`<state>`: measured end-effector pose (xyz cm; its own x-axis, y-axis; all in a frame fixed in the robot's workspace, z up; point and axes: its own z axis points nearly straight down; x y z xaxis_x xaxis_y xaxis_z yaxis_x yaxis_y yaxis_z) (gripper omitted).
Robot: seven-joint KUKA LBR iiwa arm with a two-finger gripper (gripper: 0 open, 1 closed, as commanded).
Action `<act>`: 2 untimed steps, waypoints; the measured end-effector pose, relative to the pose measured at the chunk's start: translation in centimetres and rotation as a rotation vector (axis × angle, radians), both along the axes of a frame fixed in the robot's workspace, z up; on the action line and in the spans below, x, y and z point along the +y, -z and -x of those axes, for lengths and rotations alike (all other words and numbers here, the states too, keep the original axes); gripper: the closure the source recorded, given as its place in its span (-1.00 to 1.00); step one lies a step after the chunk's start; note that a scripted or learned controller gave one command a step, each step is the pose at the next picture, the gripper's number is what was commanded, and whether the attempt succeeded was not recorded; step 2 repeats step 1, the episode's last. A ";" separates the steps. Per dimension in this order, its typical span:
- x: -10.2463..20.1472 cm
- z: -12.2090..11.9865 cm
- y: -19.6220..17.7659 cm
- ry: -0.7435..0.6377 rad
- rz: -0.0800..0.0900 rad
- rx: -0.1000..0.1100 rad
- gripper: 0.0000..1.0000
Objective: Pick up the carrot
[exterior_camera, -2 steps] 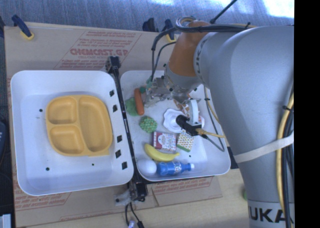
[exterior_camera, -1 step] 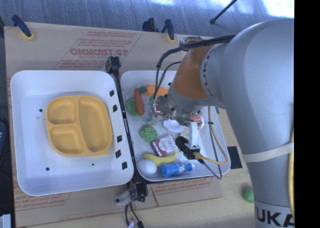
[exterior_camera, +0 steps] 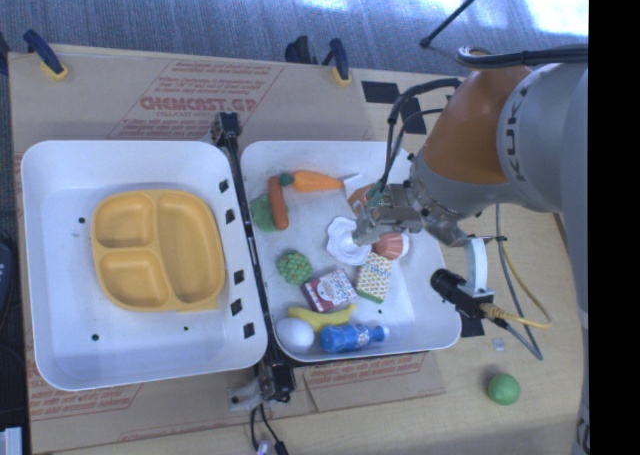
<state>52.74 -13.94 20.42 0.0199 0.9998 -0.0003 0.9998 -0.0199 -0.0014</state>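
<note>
The carrot is seen at the top of the right bin, lying longways across it, green end to the left. The jaws are held just below and right of it. Their state cannot be told.

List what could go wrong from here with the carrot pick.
1. The end effector sits to the right of the carrot, over other items, so it may grab a neighbour instead.
2. The sausage lies close beside the carrot's tip and may get nudged or pinched.
3. The carrot lies near the bin wall, limiting approach room.
</note>
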 end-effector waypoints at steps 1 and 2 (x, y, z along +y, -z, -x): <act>0.1 0.0 0.1 -0.001 -0.001 0.002 -1.00; 0.1 0.0 0.1 -0.001 -0.001 0.002 -1.00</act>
